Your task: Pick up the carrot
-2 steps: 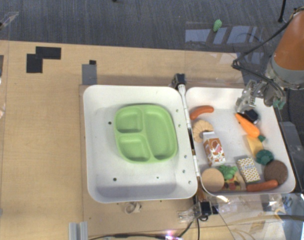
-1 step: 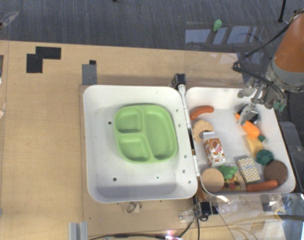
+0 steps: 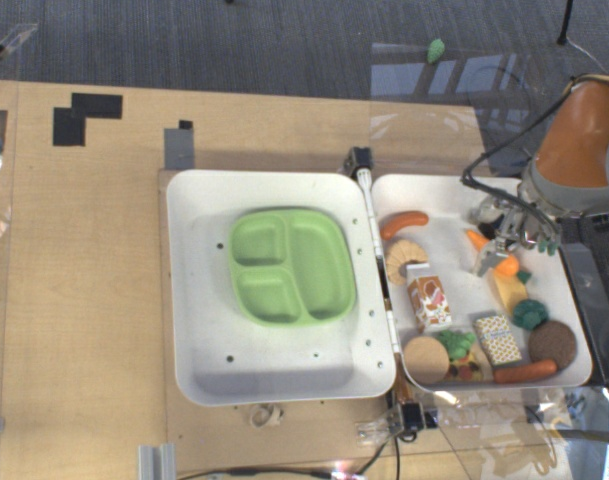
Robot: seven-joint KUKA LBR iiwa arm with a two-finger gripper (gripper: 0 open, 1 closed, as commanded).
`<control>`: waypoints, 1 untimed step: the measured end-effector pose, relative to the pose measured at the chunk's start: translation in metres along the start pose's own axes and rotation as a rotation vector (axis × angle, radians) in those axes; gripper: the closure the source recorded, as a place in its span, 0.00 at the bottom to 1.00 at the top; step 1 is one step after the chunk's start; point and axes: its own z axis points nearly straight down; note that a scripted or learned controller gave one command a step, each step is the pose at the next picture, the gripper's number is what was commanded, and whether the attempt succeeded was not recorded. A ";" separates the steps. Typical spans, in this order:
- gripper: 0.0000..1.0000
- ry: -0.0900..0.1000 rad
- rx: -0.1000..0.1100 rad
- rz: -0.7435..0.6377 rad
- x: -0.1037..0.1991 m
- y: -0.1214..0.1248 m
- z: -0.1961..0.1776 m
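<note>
Looking over the counter point(image 3: 74, 298) from its near edge outward, we note:

Near edge of right bin point(image 3: 582, 368): a long reddish sausage point(image 3: 525, 372) lies at 5 o'clock in the bin, with a round tan disc point(image 3: 426, 358) at 7 o'clock and a green leafy piece point(image 3: 458, 343) just beside it.

Right bin, lower right: a brown round patty point(image 3: 552, 342) sits just beside a patterned small box point(image 3: 499, 340); a dark green broccoli-like piece point(image 3: 530, 313) sits at 12 o'clock from the patty.

Right bin, middle: a small carton point(image 3: 429, 301) with a red and white print lies tilted, and a yellow wedge point(image 3: 508, 290) lies at 3 o'clock from it.

Left bin point(image 3: 189, 298): we see a green divided tray point(image 3: 289, 266) near its centre, with three compartments.

Carrot point(image 3: 506, 265): an orange piece lies in the right bin at about 2 o'clock from the bin's centre, right under the tool's tips and just above the yellow wedge. A second orange piece point(image 3: 476, 237) lies at 10 o'clock from it.

Tool point(image 3: 500, 251): it hangs over the carrot, its fingers pointing down; we cannot tell whether they are spread or pressed together, nor whether they touch the carrot.

Right bin, far left: a cookie-like disc point(image 3: 405, 258) lies near the dividing wall, and another sausage point(image 3: 403, 223) lies at 12 o'clock from it.

Arm point(image 3: 579, 148): its orange band shows at 3 o'clock.
</note>
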 end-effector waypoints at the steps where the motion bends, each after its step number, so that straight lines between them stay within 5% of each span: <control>1: 1.00 -0.009 -0.001 -0.004 -0.003 0.002 -0.013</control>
